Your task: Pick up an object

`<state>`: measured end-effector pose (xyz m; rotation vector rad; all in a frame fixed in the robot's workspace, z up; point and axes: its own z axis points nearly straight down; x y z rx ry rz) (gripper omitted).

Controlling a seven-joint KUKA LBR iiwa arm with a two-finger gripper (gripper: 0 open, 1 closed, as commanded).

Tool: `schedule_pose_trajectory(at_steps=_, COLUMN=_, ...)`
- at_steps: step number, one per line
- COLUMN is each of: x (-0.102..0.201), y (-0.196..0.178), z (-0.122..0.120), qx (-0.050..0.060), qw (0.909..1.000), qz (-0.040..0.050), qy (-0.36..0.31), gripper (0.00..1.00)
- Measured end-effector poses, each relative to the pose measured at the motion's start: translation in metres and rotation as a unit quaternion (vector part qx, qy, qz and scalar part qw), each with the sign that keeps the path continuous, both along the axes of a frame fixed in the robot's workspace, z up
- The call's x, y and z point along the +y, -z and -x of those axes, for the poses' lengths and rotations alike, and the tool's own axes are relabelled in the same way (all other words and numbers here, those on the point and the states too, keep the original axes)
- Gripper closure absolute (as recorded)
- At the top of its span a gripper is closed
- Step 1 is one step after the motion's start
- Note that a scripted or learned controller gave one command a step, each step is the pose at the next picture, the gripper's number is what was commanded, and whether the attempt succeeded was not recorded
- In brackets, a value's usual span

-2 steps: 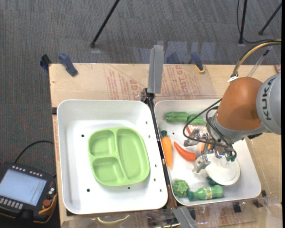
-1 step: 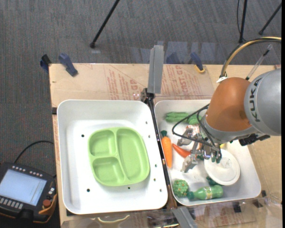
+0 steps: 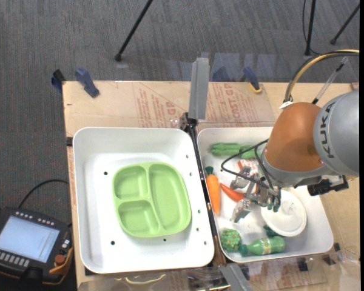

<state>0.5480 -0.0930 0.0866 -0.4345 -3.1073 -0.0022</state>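
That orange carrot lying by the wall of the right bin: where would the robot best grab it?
Probably across the carrot's thick middle, coming straight down from above. It lies flat and long beside the right bin's left wall, so the pincer should close across its narrow width, one finger slipping between carrot and wall.

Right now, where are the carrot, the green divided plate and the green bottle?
carrot (image 3: 213,192): camera view, middle of its orange body.
green divided plate (image 3: 150,199): camera view, on the ridge where its compartments meet.
green bottle (image 3: 264,245): camera view, middle of its body.
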Motion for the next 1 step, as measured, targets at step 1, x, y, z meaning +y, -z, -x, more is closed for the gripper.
schedule_pose_trajectory(at_steps=1, x=0.0078, y=-0.0007, z=-0.0279, qx=-0.002, qw=0.9999, qz=0.0005, qy=0.011, gripper=0.00)
